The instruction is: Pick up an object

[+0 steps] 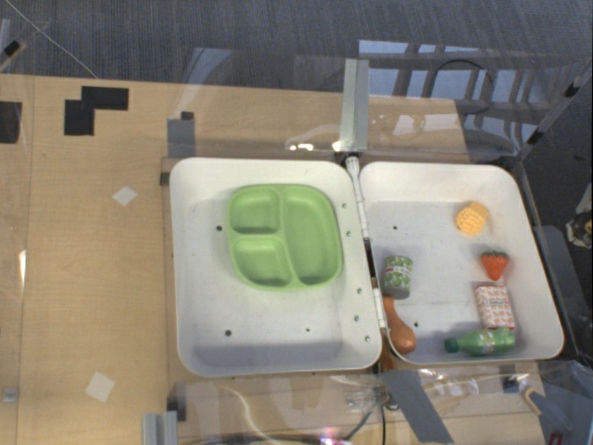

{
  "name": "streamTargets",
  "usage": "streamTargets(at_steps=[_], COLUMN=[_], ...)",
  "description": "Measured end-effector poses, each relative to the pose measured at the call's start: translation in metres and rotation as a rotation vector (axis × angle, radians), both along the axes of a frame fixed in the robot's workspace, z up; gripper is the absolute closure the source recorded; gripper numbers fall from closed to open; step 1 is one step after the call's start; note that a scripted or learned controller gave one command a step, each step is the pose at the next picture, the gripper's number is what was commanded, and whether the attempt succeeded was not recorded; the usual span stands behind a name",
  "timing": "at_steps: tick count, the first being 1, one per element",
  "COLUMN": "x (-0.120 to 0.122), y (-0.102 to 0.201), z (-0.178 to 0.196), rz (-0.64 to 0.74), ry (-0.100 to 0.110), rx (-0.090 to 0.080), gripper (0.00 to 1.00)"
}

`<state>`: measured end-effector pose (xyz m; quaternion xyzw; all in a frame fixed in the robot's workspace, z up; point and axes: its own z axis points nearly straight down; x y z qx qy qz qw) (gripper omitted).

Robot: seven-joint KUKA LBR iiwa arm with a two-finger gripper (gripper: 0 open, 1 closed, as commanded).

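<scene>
The right bin (435, 193) holds several small toy foods. A yellow corn-like piece (472, 218) lies near its back right. Below it sits a red strawberry (496, 265). A small green can (397, 273) stands by the bin's left wall. A pink-labelled carton (494, 306) lies toward the front right, with a green bottle (480, 343) on its side just in front of it. An orange-brown drumstick (398, 328) rests against the front left wall.
The left bin (199, 276) holds a green divided plate (282, 235) near its middle. A metal post (355, 100) rises behind the divider between the bins. Wooden bench surface stretches to the left.
</scene>
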<state>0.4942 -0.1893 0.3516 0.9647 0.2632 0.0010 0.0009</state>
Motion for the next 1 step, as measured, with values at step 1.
streamTargets(at_steps=[1], x=[-0.0062], y=[-0.0160], z=[-0.0224], rz=[-0.275], ry=[0.001], rx=[0.001], gripper=[1.00])
